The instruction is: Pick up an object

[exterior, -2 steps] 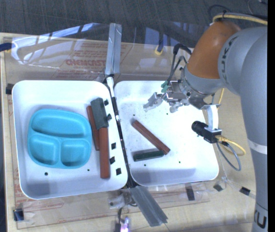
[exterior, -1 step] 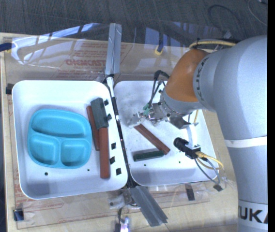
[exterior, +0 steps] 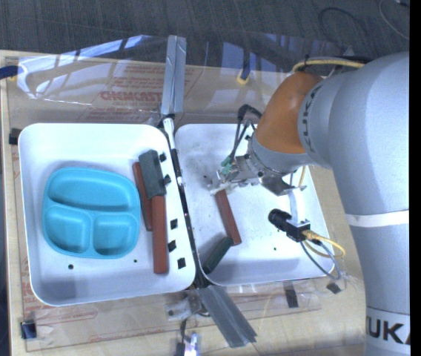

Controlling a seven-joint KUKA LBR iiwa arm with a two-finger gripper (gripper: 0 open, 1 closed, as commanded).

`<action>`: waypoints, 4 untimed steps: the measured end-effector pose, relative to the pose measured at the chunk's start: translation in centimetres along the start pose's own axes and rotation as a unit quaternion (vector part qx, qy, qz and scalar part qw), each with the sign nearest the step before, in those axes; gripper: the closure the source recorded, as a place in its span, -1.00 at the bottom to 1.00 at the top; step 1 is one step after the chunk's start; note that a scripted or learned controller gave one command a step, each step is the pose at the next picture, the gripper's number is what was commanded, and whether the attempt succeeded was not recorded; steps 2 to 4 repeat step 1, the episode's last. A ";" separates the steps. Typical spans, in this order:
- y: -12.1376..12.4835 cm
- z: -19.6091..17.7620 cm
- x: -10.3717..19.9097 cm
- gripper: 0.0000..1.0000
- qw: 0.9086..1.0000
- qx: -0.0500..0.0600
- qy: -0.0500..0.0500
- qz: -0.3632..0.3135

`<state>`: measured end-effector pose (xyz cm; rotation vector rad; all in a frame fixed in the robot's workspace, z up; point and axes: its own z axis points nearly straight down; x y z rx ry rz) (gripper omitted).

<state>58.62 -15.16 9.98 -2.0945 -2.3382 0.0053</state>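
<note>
A slim reddish-brown stick (exterior: 227,217) lies flat just below the jaws, its upper end right by them and its length slanting down and a little to the right. A dark green-grey block (exterior: 216,253) lies further below the jaws, tilted against the bin wall. Well to the left of the jaws lie a turquoise three-part tray (exterior: 90,212), a dark grey brush-like block (exterior: 152,173) and a longer reddish-brown bar (exterior: 158,235) beside it.

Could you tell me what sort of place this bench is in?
Probably a robotics lab's grasping test cell: a KUKA arm reaches over two white bins on a bench, with loose items, a blue tray and brown sticks, as pick targets.
</note>
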 end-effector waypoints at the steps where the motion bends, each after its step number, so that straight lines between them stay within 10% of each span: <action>1: 1.1 -13.6 2.9 1.00 1.000 -0.002 0.000 0.024; 4: 1.1 -13.6 2.9 1.00 1.000 -0.002 0.000 0.024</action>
